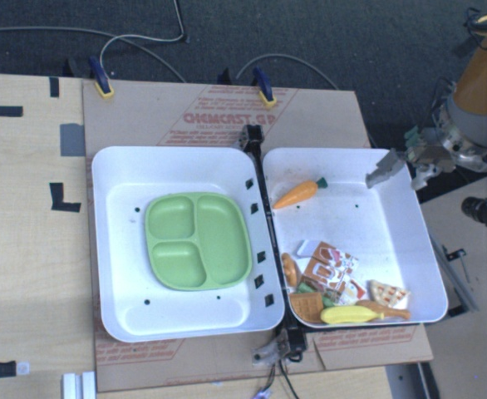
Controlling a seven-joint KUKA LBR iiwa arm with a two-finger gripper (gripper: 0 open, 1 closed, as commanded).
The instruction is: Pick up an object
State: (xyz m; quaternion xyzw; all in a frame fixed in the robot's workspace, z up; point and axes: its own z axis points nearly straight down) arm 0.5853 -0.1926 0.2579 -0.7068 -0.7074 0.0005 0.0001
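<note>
While the arm hangs over the right bin's (410, 248) far right corner:
Carrot (297, 194): far left, green tip pointing right and far.
Fingers (386, 171): apart, empty, well right of it.

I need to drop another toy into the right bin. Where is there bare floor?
The right bin is bare across its middle, between the carrot at the far left and the toy pile along the near edge. That near-left corner is crowded. The end effector hovers at the far right rim.
</note>
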